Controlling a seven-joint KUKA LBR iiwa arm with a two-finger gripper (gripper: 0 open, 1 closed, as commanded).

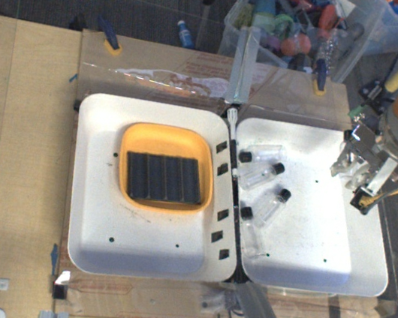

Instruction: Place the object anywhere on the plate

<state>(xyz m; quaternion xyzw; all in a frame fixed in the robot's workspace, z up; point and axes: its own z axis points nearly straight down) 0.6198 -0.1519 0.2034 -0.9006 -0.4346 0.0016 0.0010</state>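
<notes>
Camera view: the hand (363, 179) hovers over the right bin's (334, 254) right edge; whether it is apart or together cannot be told. The vials (261, 174), clear with black caps, lie scattered along that bin's left side, leftward of the hand. The plate (166, 165), orange, sits in the left bin (90, 211), farther left again.

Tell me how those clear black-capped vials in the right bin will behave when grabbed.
The vials lie on their sides and look cylindrical, so a nudge would probably roll them. Clear walls suggest a smooth, slippery, light body. They lie close together, so the gripper may disturb neighbours.
</notes>
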